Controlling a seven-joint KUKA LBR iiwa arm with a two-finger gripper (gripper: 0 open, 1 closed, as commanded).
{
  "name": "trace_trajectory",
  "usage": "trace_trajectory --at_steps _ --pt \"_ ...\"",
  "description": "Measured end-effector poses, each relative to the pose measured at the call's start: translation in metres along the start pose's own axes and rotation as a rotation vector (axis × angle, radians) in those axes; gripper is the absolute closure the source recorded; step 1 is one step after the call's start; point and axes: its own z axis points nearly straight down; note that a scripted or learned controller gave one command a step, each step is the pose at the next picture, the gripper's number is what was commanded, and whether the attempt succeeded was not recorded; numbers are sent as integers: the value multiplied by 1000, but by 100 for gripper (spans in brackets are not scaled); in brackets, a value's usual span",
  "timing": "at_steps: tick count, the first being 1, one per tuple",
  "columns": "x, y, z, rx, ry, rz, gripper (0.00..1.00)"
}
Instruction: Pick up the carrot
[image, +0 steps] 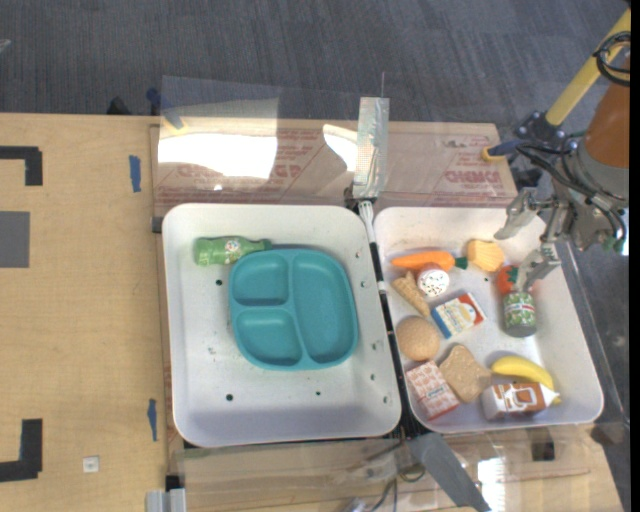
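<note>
A robotics lab: taped cardboard bench, white bins, grey carpet behind.

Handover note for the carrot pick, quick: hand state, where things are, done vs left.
Hand: over the right bin's far right part, fingers apart, nothing between them.
Carrot: lying in the right bin's far left part, beside a white ball, well left of the hand.
Left bin: teal divided plate and a green bottle.
Done: nothing, carrot not grasped.
Left: move the hand over the carrot, close on it, lift.
</note>
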Motion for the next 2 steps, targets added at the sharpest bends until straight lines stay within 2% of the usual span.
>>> trace_trajectory --at_steps 1,2 --pt "-49 75 78 -2 5 389 0" --pt "-41 85 127 2 2 615 0"
